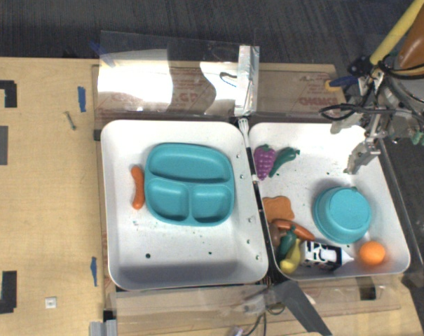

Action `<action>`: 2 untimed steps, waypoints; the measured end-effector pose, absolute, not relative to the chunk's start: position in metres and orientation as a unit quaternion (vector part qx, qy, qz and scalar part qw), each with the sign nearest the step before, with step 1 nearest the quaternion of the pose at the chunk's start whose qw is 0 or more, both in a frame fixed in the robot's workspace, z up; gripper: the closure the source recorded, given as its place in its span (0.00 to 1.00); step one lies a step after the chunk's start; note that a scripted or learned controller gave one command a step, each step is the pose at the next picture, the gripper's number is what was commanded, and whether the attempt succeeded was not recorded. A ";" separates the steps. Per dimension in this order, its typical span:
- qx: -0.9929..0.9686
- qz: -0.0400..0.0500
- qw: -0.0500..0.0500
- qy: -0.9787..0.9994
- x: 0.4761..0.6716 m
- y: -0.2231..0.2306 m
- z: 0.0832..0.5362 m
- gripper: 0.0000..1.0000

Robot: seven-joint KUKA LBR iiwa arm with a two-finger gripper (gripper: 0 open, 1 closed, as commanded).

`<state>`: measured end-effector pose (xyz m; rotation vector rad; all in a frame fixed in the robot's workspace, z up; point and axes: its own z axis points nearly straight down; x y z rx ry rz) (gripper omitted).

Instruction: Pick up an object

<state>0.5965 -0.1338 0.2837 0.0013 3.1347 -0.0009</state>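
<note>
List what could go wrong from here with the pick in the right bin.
1. The gripper hangs over bare floor of the right bin, beside the teal bowl; closing there would likely catch nothing.
2. The bowl is wide and round, so the fingers may slip off its rim.
3. The toys by the divider are crowded together: the banana touches its neighbours, so a grab there may lift two things or push them apart.
</note>
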 end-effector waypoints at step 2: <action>-0.060 -0.001 0.006 0.998 0.525 -0.122 0.089 0.00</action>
